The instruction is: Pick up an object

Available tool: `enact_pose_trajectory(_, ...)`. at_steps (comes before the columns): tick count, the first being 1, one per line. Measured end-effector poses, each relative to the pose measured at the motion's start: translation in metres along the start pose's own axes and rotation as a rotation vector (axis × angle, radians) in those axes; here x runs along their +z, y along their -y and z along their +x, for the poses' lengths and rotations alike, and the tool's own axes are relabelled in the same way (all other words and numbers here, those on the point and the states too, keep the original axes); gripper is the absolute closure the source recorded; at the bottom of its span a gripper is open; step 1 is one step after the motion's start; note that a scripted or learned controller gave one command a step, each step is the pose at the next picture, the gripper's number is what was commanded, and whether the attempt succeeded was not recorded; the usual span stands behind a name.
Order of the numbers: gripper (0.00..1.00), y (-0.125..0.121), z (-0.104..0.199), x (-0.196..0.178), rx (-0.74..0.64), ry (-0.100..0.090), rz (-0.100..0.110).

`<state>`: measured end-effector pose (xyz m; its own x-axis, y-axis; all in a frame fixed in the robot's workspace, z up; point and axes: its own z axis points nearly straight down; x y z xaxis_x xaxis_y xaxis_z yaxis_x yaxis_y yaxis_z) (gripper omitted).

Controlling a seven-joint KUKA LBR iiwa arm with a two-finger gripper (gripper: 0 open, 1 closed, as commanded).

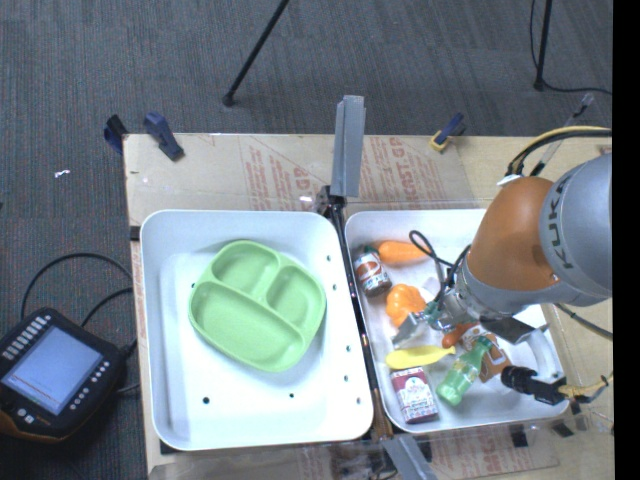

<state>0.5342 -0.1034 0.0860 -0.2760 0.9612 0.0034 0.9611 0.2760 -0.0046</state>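
I have the gripper (425, 318) low in the right bin (520, 413), its opening unclear to me, with the yellow banana (418, 356) just at its six o'clock, lying three-to-nine.

arm: grey, orange band above wrist, reaching in from the right | wrist: angled down-left | gripper (428, 318): low, pointing left
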Motion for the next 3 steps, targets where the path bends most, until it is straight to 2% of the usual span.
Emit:
enact_pose_trajectory(1,0.0,-0.044,0.003,-0.001,-0.156,0.002,-0.003)
enact_pose_trajectory(2,1.0,-0.043,0.0,-0.011,-0.146,0.001,-0.003)
enact_pose_trajectory(3,1.0,-0.084,0.021,-0.102,-0.072,0.003,-0.003)
